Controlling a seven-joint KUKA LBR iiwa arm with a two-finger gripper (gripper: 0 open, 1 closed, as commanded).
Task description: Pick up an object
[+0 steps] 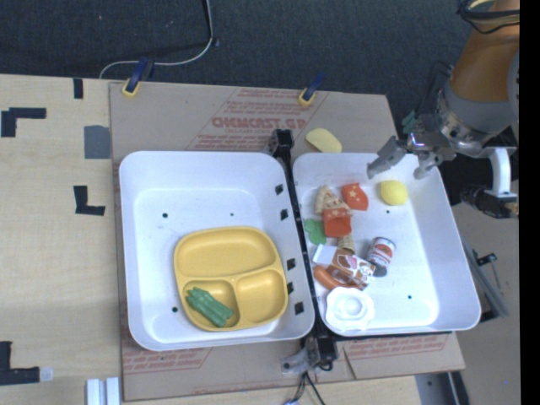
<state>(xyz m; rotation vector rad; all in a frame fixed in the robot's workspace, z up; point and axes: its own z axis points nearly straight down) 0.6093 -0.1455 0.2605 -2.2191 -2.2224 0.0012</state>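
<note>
A lemon (393, 193) lies in the upper part of the right bin (439, 251), right of centre in the frame. The hand (403, 164) is positioned just above it, fingers spread wide, nothing held. A yellow tray (229, 264) sits in the left bin (152, 201).

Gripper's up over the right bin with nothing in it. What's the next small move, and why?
Probably lower straight down toward the yellow lemon-like piece. The gripper hangs open just above it with nothing between its fingers, and that piece sits apart from the cluttered pile near the right bin's left side, so it looks like the easiest grasp.
</note>
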